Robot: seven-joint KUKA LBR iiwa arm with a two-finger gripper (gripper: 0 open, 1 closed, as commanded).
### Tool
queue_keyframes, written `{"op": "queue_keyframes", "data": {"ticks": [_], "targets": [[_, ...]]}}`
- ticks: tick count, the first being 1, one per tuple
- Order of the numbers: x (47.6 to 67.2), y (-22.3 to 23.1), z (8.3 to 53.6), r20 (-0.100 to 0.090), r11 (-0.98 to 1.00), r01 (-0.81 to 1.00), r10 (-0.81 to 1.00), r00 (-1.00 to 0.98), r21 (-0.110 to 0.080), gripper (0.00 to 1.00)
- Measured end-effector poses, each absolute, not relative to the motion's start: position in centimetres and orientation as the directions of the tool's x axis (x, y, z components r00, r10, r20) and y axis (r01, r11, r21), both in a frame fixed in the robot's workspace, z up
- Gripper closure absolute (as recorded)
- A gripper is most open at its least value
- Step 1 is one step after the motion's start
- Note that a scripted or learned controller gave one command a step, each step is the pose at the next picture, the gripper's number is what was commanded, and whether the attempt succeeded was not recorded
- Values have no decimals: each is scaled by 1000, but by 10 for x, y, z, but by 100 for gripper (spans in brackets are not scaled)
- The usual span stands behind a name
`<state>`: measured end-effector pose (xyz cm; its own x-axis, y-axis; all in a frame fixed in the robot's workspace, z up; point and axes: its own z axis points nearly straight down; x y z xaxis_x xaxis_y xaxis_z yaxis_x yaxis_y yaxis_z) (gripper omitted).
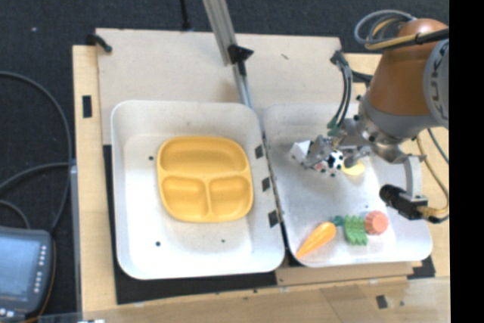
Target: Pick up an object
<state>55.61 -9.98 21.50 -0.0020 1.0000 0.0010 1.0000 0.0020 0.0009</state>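
White-and-black spotted toy (333, 161) is lying in right bin (302, 125), beside yellow piece (353, 169). Gripper (321, 155) is hovering there; grip state unclear.

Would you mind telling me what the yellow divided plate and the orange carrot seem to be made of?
The yellow divided plate looks like moulded plastic with a matte finish: uniform colour and soft rounded compartment ridges. The carrot is probably a plastic or rubber toy, judging by its smooth, even orange surface; the picture is too coarse to tell which.
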Motion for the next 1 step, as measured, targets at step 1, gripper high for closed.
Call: {"op": "queue_keyframes", "data": {"ticks": [1], "targets": [[556, -100, 215, 1, 1, 1000, 1000, -1, 1, 0]]}}
